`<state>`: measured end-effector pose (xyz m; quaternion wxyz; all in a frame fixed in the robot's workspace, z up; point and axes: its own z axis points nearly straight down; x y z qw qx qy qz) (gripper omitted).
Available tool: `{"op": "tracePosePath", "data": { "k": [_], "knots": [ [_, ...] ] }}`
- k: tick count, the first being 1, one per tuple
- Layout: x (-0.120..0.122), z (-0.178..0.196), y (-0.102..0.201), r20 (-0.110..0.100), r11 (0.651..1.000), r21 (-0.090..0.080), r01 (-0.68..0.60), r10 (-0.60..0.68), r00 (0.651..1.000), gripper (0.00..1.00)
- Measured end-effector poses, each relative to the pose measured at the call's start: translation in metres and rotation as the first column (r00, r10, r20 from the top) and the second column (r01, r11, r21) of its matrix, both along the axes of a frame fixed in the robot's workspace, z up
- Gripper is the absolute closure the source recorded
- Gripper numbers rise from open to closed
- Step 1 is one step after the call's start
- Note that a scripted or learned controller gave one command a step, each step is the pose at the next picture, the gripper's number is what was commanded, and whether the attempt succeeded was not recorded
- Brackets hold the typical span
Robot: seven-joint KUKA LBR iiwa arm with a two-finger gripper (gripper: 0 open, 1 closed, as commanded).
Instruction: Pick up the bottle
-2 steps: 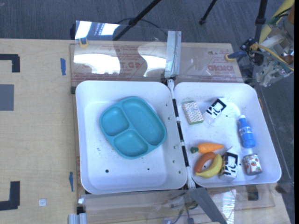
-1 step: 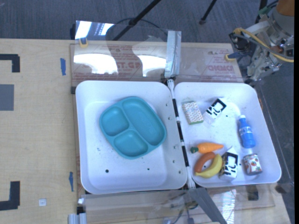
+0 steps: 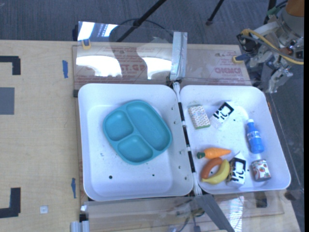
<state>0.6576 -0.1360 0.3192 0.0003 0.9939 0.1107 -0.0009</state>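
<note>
Wood bench (image 3: 38,144) w/ two white bins (image 3: 96,178) (side by side).

The arm (image 3: 289,13) hangs at upper right; its gripper (image 3: 275,79) points down, fingers slightly parted

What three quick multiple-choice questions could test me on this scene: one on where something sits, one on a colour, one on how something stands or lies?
1. Where is the bottle?
A. in the right bin
B. in the left bin
C. on the wooden bench

2. What colour is the divided plate?
A. red
B. turquoise
C. yellow

3. How is the bottle placed?
A. lying on its side
B. standing upright
C. hanging from the pincer

Answers: 1 A, it lies near the right bin's far right wall. 2 B, the plate in the left bin is plainly turquoise. 3 A, its length rests flat on the bin floor, white cap toward the back.
</note>
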Motion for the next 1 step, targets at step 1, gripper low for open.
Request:
{"op": "tracePosePath", "data": {
  "k": [1],
  "knots": [
    [-0.0166,-0.1554,-0.0651,-0.005,0.965,0.005,-0.262,0.262,0.965,0.00]
  ]
}}
